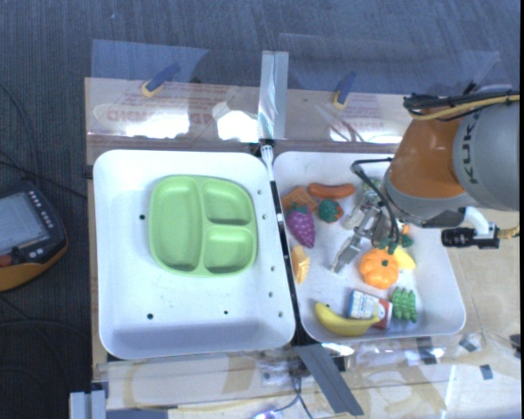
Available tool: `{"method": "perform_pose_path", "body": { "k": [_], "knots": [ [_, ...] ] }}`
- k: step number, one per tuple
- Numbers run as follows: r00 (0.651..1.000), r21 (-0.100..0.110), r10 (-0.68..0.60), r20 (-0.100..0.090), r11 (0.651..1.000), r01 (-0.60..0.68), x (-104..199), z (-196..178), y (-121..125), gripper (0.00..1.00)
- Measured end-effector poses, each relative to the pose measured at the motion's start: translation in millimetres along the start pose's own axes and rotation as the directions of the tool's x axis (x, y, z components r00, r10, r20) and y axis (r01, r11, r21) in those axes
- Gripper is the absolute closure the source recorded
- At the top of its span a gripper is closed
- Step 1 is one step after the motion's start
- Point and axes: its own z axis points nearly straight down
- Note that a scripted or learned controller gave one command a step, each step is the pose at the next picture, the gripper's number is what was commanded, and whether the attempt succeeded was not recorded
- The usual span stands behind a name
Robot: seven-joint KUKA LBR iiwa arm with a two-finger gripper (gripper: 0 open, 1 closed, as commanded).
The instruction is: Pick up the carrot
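Observation:
The carrot point(332, 189) is a slim orange-red piece lying flat near the back of the right bin point(437, 308), its length running left to right. My gripper point(351, 247) hangs over the middle of that bin, pointing down and to the left. It is in front of the carrot and apart from it, beside an orange pumpkin-like toy point(380, 270). Nothing shows in its grasp. The arm's orange band point(424, 160) covers the bin's back right part.
The right bin also holds purple grapes point(301, 227), a green and red fruit point(329, 209), an orange wedge point(299, 264), a banana point(342, 321), a small carton point(365, 305) and a green vegetable point(403, 304). A green divided plate point(203, 225) lies in the left bin point(131, 321).

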Motion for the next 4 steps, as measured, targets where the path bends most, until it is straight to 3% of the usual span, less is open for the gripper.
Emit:
{"method": "perform_pose_path", "body": {
  "k": [1, 2, 3, 4],
  "knots": [
    [0.993, -0.003, 0.118, 0.006, 0.993, -0.118, 50, -1, -42, 0.00],
    [0.993, -0.004, 0.116, 0.009, 0.993, -0.116, 49, -12, -41, 1.00],
    [1.000, 0.003, 0.012, -0.013, 1.000, -0.012, 79, -10, -44, 1.00],
    [0.946, 0.004, -0.323, 0.004, 0.946, 0.323, 78, -3, -36, 1.00]
  ]
}}
